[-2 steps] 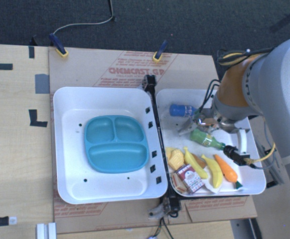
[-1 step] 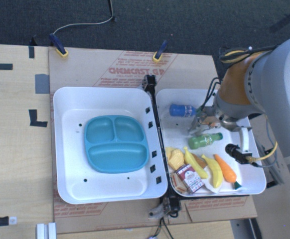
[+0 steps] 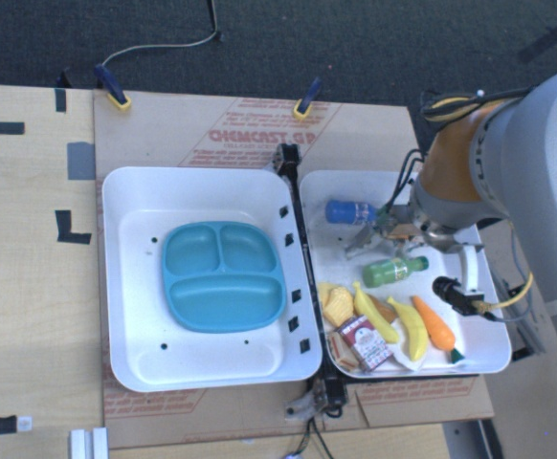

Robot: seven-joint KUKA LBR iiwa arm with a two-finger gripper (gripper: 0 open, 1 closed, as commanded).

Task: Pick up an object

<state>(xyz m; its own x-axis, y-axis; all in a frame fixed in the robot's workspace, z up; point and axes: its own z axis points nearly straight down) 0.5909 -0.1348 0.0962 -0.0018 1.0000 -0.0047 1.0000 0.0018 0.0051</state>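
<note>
gripper (image 3: 369, 240): low in the right bin (image 3: 494, 352); cannot tell how it is set or whether it has anything.
green bottle (image 3: 392, 272): on its side just below the tip, likeliest pick.
blue bottle (image 3: 347, 211): lying just above-left.
bananas (image 3: 393, 321), carrot (image 3: 437, 327), red carton (image 3: 365, 343): crowded further below, harder to single out.
blue tray (image 3: 225, 275): well left, in the other bin.

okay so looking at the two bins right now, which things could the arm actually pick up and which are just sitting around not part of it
Pick-up candidates, all in the right bin: blue bottle, green bottle, carrot, bananas, small red box. The gripper sits between the two bottles.

Just lying about: blue divided plate in the left bin, yellow clamps, cable.
</note>
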